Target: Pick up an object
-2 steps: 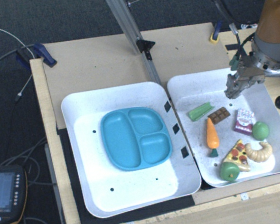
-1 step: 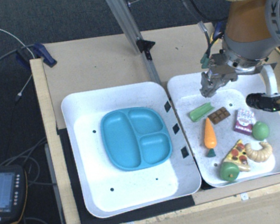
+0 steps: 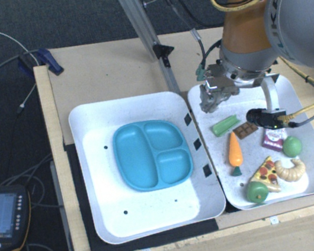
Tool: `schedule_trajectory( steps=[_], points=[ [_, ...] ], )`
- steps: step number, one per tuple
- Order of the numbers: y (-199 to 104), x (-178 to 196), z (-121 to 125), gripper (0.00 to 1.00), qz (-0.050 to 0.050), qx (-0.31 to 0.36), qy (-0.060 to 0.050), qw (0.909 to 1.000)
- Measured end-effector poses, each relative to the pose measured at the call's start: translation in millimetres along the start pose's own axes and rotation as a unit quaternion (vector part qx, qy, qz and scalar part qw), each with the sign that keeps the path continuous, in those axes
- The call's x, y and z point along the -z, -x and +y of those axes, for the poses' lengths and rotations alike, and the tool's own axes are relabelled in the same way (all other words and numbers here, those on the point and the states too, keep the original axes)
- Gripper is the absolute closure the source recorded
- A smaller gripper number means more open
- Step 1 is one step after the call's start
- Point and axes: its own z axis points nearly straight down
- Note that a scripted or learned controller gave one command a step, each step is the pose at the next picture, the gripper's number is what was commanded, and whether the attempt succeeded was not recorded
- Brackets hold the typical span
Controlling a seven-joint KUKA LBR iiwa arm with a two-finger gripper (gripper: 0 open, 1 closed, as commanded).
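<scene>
The gripper [image 3: 210, 101] hung over the right bin's [image 3: 307, 125] upper left corner, just above the green block [image 3: 225, 125], grip state impossible to tell.

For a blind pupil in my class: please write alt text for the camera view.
The gripper hangs over the right bin, above a green block, carrot, pizza slice and other toy food. The left bin holds a blue divided plate.

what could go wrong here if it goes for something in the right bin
The toys crowd together: the carrot lies right by the green block and brown piece, so closing on one could nudge or catch another. The pizza slice, croissant and green apple sit near the right bin front wall, leaving little room. The gripper hangs over the bin's back corner, away from them all.
</scene>
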Motion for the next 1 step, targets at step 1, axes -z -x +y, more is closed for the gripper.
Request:
schedule_trajectory(
  steps=[1],
  points=[
    [-63.3, -2.5, 14.7, 1.0, 0.0, 0.001, 0.002, 1.0]
  ],
)
